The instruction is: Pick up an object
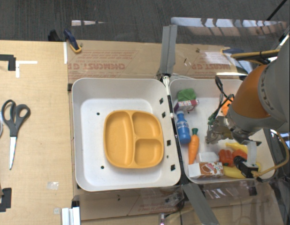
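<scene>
2 shallow white bins sit side by side on the desk (37, 139). The left bin (84, 125) holds a yellow divided plate (133, 138), which lies flat near its middle with 3 compartments. All the loose things are in the right bin (203, 89), and places below are given relative to the blue bottle (183, 128) that lies along that bin's left wall. Just above the bottle sits a small purple packet (186, 105), and above that a green toy vegetable (186, 94), close to the bin's upper left corner. Just right of the bottle, slightly lower, lies an orange carrot (194, 146), its green top pointing up. Below and to the right of the bottle, near the bin's lower edge, is a white and red carton (209, 168). Farther right of the bottle a cluster of red, orange and yellow toy pieces (233, 161) lies beside the carton.

The arm (262, 95) reaches over the right bin, and its end effector (216, 131) hangs to the right of the bottle and carrot, above the carton. Whether it is spread or closed cannot be told from this angle, and nothing is seen gripped in it.

Far left of the bottle, on the bare desk, lie scissors (14, 125).
</scene>
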`<state>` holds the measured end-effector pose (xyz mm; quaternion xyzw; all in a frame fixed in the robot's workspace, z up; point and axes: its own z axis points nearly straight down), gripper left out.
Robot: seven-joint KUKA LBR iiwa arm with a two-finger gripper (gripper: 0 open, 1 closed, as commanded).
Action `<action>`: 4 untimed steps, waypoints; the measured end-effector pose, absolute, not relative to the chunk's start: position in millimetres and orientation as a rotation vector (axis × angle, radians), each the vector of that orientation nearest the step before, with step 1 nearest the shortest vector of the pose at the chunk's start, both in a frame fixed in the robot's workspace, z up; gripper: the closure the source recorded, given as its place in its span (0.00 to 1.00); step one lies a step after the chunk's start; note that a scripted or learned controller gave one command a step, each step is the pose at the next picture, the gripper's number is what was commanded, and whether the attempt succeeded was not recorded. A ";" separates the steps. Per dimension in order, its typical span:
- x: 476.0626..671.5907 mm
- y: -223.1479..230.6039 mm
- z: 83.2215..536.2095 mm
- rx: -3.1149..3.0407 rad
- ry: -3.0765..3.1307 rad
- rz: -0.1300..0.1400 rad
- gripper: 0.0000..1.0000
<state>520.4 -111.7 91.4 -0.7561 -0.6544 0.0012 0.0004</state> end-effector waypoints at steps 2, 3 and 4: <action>502.3 -97.6 90.8 -2.957 -1.053 0.008 1.00; 478.1 -92.0 91.5 -3.030 -0.823 0.002 1.00; 477.3 -99.4 91.2 -3.124 -0.321 0.004 1.00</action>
